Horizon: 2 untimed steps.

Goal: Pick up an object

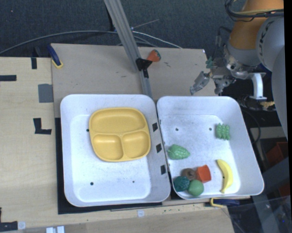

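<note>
Two white bins sit side by side on the bench. The left bin point(77, 187) holds a big yellow plate point(120, 133) with three parts in it. The right bin point(203, 109) holds the small toys.

The grey arm point(260, 26) comes in from the top right, with its orange band up high. It bends down toward the far edge of the right bin. The gripper point(208, 85) hangs just past that far edge, over the bench, not over the toys. Its fingers look spread apart, and nothing sits between them.

The toys are all in the near and right parts of the right bin, well apart from the gripper. A yellow banana point(225, 175) lies by the right wall. A light green bumpy fruit point(178, 152) lies near the left wall. A bunch of green grapes point(222, 131) sits near the right wall, the toy nearest to the gripper. In the near corner, four toys crowd together: a red block point(204, 173), a green ball point(196, 188), a dark green lump point(181, 183) and a brown ring point(188, 173). They touch or almost touch each other.

A grey pole point(126, 33) slants over the bench behind the bins. An orange clip point(154, 55) sits beside it.
</note>
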Motion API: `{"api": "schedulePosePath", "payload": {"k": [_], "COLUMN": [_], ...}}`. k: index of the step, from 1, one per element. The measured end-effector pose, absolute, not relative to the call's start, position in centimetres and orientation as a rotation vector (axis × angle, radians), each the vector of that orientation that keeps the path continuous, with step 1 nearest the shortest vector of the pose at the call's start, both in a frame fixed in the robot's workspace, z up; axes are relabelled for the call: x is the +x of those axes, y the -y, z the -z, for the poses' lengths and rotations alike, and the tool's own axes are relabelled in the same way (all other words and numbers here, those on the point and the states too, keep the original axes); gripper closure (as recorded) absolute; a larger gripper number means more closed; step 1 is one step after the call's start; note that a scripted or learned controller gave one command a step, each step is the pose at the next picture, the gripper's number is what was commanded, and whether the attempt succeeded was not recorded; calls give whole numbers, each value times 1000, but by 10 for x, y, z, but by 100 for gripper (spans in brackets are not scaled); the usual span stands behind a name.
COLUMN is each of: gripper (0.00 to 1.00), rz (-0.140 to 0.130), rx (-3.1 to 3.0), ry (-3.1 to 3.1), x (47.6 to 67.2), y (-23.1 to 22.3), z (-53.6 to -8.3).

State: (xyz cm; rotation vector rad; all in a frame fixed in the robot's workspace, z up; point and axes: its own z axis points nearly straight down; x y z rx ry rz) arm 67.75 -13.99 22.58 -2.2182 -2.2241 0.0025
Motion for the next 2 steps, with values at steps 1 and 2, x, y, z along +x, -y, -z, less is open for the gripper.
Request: {"api": "schedulePosePath", "payload": {"k": [1,2], "gripper": [0,0], "rz": [-4,-8], "rx": [-2219,-2216], "ry": [2224,2221], "x": [677,677], "y": [140,140], "z": [-226,-161]}}
